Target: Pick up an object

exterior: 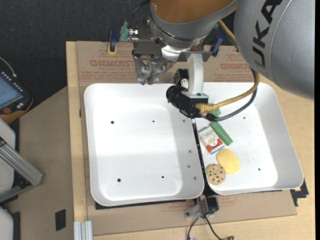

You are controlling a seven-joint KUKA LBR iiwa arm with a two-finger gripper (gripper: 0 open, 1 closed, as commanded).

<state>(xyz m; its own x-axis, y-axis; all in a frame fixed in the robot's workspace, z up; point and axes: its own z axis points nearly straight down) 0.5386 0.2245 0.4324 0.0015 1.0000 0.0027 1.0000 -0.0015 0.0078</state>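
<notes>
Four small objects lie along the left side of the right bin (270,134). A green stick-shaped piece (221,133) is farthest back, and a small white, red and blue box (211,140) sits beside it. A yellow oval object (228,161) and a round speckled cookie (215,174) lie nearer the front. My gripper (148,75) hangs over the back rim of the left bin (130,149), well left of and behind these objects, with nothing seen in it.
A white bracket carrying a black camera unit (184,98) and a yellow cable (240,98) hangs from the wrist over the divide between the bins. The big grey arm covers the upper right. Cardboard (100,59) lies under both bins.
</notes>
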